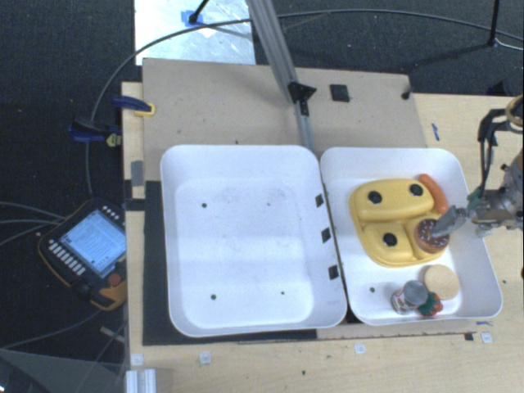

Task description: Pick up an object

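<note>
Gripper tip at the round brown object, right bin

The grey two-finger gripper (443, 224) reaches in from the right, its tip touching or just over a small round brown object (426, 235) that lies against the right edge of the large yellow moulded plastic piece (391, 218) in the right-hand white bin (483, 256). Whether the gripper is open or closed, I cannot tell. A tan disc (442, 281) lies nearer the front rim.
</note>
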Robot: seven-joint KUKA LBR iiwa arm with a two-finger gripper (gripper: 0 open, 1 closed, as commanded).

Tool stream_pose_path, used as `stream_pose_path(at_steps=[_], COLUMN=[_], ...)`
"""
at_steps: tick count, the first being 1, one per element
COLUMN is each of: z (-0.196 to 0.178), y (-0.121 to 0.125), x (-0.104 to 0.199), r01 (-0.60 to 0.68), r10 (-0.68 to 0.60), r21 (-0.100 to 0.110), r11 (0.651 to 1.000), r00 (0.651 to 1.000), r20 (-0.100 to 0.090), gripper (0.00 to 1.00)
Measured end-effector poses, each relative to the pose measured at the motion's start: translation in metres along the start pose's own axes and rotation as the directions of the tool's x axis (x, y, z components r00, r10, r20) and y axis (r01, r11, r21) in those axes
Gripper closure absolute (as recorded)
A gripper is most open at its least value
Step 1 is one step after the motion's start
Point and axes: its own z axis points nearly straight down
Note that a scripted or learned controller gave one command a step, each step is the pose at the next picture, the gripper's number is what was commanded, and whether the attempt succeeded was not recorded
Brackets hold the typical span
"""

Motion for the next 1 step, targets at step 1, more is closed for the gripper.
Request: stream_pose_path(at_steps=[1], z=[0.06], y=[-0.0015], x=[-0.0066], r01=[-0.001], r10=[0.001], r21=[0.001], r11=[1.0], r00=[1.0], r20=[0.0], gripper=[0.0])
